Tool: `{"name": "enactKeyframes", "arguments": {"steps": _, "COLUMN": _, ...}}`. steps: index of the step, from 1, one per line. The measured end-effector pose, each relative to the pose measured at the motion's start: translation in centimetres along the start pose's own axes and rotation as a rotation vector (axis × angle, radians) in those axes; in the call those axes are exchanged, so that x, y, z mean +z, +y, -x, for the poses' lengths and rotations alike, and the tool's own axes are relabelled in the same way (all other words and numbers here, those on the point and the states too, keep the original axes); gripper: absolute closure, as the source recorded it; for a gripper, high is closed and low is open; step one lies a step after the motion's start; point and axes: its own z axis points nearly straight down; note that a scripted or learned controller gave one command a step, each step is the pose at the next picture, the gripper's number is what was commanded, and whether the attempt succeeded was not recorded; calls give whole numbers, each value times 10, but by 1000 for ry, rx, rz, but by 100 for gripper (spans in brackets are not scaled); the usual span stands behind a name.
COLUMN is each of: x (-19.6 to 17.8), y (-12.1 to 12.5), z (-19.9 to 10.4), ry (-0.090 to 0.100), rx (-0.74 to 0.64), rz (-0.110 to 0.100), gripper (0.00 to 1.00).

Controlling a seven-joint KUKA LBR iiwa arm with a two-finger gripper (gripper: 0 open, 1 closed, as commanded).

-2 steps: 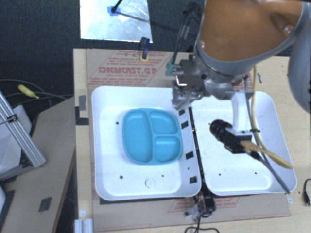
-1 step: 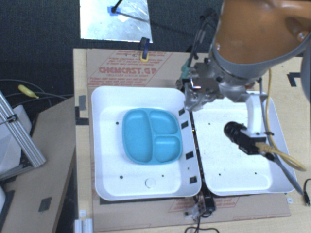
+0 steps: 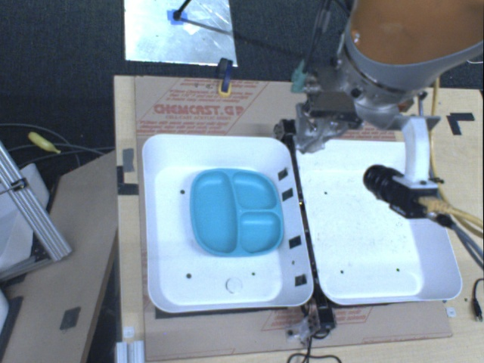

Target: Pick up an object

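hand (image 3: 318,136): finger state — we can't tell | hangs at rear edge between bins | sky-blue three-compartment plastic plate (image 3: 236,211) untouched in left white bin (image 3: 166,278) | pick not started

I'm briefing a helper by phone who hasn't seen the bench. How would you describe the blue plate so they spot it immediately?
Find the two shallow white plastic bins side by side; take the left bin, away from the grey arm. In its middle lies a light blue plastic plate with rounded corners. It is split into three compartments and is the bin's one coloured item.

Bright, even overhead light; glare on white bins (image 3: 227,293); blurred near arm (image 3: 408,21).
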Motion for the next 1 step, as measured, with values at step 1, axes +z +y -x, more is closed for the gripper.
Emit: {"name": "enactKeyframes", "arguments": {"steps": 1, "x": -9, "y": 0, "z": 0, "ry": 0, "rx": -3, "rz": -2, "gripper": 100}}
